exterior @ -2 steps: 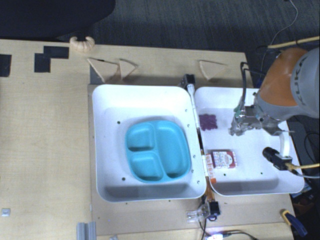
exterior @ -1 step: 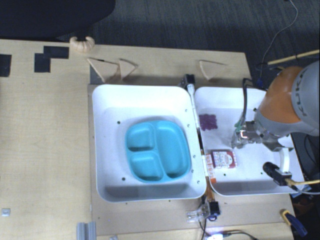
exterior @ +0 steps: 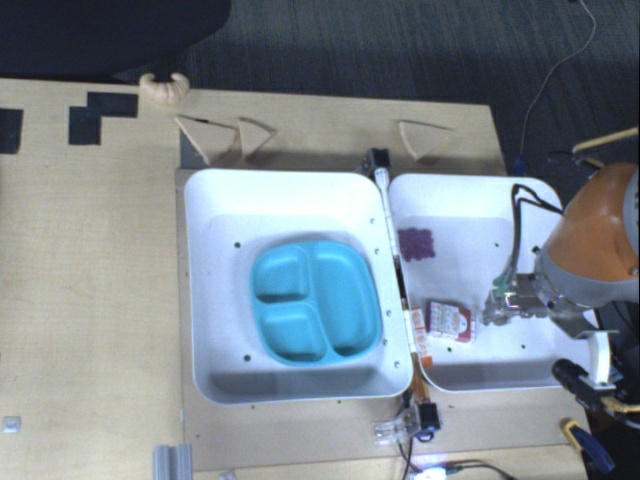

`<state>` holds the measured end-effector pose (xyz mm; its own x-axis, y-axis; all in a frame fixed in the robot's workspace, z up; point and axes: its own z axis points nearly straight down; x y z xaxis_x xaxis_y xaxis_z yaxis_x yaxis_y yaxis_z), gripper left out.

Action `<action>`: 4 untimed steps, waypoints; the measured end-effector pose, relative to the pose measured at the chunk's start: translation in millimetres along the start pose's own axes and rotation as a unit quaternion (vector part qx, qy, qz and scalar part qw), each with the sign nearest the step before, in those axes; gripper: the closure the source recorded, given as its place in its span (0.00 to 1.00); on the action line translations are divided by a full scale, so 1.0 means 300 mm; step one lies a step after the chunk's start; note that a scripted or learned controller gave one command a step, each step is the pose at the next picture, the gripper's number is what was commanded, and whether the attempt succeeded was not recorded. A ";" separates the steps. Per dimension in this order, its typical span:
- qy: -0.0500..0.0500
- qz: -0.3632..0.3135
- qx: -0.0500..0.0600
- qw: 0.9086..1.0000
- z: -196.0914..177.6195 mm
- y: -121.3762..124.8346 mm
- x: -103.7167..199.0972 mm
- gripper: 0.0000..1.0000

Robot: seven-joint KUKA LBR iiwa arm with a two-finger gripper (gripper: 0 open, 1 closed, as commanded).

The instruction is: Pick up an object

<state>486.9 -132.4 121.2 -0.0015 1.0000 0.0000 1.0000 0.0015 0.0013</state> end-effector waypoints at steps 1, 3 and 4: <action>0.000 -0.002 -0.001 1.000 -0.066 0.111 0.158 1.00; 0.000 0.000 0.000 1.000 0.041 0.023 -0.080 1.00; 0.001 -0.002 -0.001 1.000 -0.052 0.193 0.152 1.00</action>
